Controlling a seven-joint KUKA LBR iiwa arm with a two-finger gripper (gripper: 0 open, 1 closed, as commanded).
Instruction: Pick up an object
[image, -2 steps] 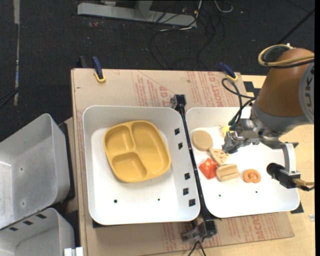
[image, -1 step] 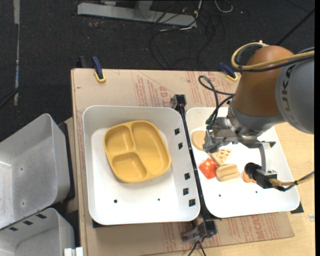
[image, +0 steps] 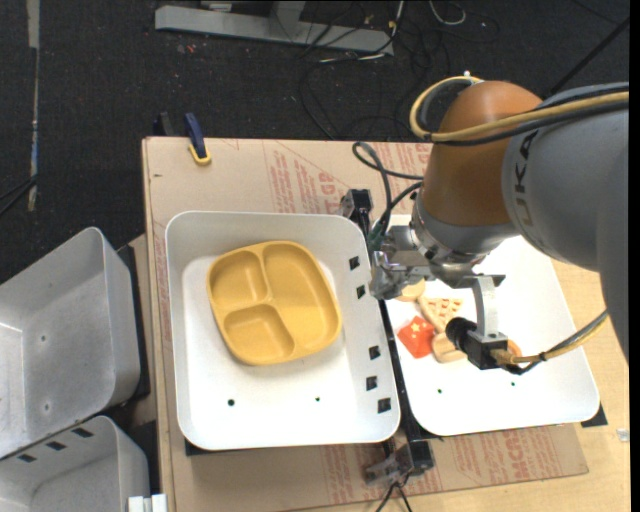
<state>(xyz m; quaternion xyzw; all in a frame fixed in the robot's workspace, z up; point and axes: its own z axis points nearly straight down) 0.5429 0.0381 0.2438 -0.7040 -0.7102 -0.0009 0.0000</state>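
Closest to us, at the front edge of the cardboard-covered counter (image: 260, 175), a dark metal clamp (image: 400, 462) sits right at the seam between the two bins. Off to the near left, grey-white plastic tubs (image: 55, 330) stand beside the counter.

Now up onto the bins. The left shallow white bin (image: 270, 410) carries a yellow plastic plate with three compartments (image: 272, 300), lying flat and a little turned, near the middle of that bin.

Across the seam, the right shallow white bin (image: 520, 400) has the small stuff, all bunched near its left wall. We've got a small red block (image: 416, 337), and touching it on the right a tan chunk (image: 446, 350). Just behind those lies a pale wedge with red dots (image: 441, 304), partly tucked under the robot.

And there's the hand (image: 400, 278), low over the right bin's left edge, just beside that wedge and just behind the red block. How far open it is we cannot tell, nor whether it grips anything; the wrist covers it from here.

Above it we see the orange band (image: 480, 120) and the grey arm (image: 580, 190), reaching in from the right. Farthest back, a blue and yellow clamp (image: 198, 143) bites the counter's far edge, with black floor (image: 100, 80) beyond.
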